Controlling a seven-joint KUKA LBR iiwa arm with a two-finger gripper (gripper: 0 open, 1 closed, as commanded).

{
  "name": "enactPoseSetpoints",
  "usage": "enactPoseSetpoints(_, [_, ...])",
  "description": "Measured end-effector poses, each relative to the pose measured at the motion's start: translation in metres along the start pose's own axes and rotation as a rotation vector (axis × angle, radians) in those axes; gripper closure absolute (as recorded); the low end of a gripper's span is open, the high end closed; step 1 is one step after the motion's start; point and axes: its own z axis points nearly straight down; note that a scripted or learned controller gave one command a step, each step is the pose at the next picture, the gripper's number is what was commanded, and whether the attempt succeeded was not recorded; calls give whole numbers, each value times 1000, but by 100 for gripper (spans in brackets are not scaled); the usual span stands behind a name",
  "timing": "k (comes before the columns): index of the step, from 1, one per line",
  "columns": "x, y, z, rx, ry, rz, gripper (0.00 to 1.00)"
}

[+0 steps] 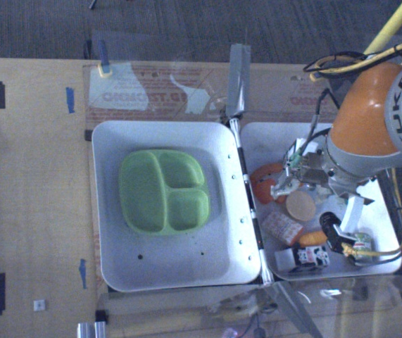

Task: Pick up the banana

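**Just over the right bin, grip unclear**

The gripper [284, 187] sits low in the right bin [271, 138], at the end of the arm [369, 111] that comes in from the right. Whether it is open or closed cannot be told from this slant, and nothing can be seen held in it. Its tip lies just beside a red round thing [262, 178] and near a tan disc [300, 206]; whether it touches either is unclear.

Writing is scarce. The letters "KUK" run along the arm's grey casing at the right edge. Red print on the taped panel [123, 97] behind the bins is too faint to read. A small box [306, 257] at the bin's near wall bears dark print too small to make out.

The banana cannot be picked out with any certainty. The arm covers much of the right bin, so its place, its long axis and its heading cannot be told.

A pink packet [281, 226] lies between the disc and the box, and a small orange piece [314, 238] lies just above the box. The left bin [158, 263] holds a green plate [164, 191] with three compartments.
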Motion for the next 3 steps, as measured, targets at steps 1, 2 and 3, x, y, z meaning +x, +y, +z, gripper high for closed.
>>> enactPoseSetpoints(1, [-57,-13,8,2,1,-376,0])
enactPoseSetpoints(2, [-32,-34,-43,-1,0,-406,0])
enactPoseSetpoints(3, [-28,22,-22,-5,-2,-849,0])
